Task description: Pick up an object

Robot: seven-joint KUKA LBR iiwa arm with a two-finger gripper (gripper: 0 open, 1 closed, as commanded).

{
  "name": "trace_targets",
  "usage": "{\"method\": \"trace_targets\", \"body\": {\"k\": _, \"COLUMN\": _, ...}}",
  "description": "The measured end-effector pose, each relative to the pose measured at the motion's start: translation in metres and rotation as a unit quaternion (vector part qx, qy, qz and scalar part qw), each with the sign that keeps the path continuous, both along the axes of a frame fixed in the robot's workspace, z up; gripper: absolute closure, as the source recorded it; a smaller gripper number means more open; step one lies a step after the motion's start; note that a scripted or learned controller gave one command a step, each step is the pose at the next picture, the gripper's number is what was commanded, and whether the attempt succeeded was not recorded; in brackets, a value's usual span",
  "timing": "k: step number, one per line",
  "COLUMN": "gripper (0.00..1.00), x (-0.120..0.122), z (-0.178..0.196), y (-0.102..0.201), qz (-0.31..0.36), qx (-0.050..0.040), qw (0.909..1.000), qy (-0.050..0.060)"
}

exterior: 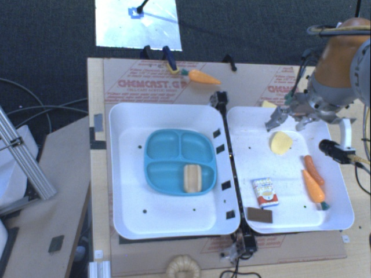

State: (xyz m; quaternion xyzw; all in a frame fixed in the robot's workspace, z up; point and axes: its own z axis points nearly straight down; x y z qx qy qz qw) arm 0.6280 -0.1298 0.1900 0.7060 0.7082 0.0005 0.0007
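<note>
Two white bins (124,155): left holds blue tray (171,155), right carrots (313,178)

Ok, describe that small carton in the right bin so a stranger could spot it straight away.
Start at the right bin and look toward its near edge. The small carton lies flat beside a dark brown block. It alone is boxy, white with red print.

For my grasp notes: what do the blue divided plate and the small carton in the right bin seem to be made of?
Blue divided plate: probably moulded plastic, with an even colour, rounded ridges and a soft sheen. Small carton: likely printed cardboard, boxy with flat faces and red-and-white graphics; its finish is too small to judge.
</note>
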Motion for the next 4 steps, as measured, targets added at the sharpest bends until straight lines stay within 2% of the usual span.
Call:
{"method": "trace_targets", "body": {"k": 2, "gripper": 0.00, "x": 0.009, "z": -0.105, "y": -0.006, "qz": 0.000, "qx": -0.0014, "qw": 1.0000, "qy": -0.002}}
{"method": "trace_targets", "body": {"k": 3, "gripper": 1.00, "x": 0.012, "z": -0.089, "y": -0.006, "qz": 0.000, "qx": -0.0020, "qw": 1.0000, "qy": -0.006}}
{"method": "trace_targets", "body": {"k": 4, "gripper": 1.00, "x": 0.011, "z": -0.046, "y": -0.006, "qz": 0.000, "qx": 0.0001, "qw": 1.0000, "qy": -0.002}}
